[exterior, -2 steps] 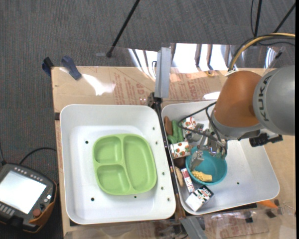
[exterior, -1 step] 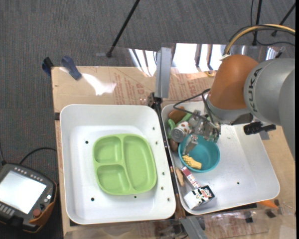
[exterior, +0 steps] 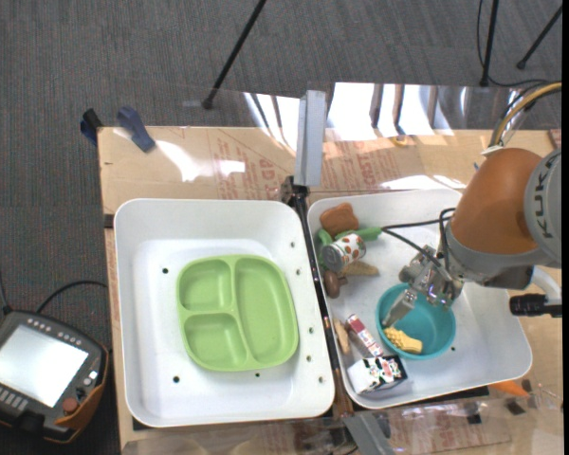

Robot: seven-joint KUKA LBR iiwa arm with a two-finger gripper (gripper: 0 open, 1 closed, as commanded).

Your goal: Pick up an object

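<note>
Gripper [exterior: 419,287] over teal bowl [exterior: 438,328] rim, right bin [exterior: 498,335]; fingers slightly apart, holding nothing. Yellow piece [exterior: 403,339] in bowl.

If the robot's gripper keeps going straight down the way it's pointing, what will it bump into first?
Probably the teal bowl. The gripper points down over its near rim, close to the yellow piece inside. Depth is hard to judge from above.

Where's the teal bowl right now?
The teal bowl sits in the right bin, toward its front, just under the pincer, with a black-and-white carton at its front-left.
</note>
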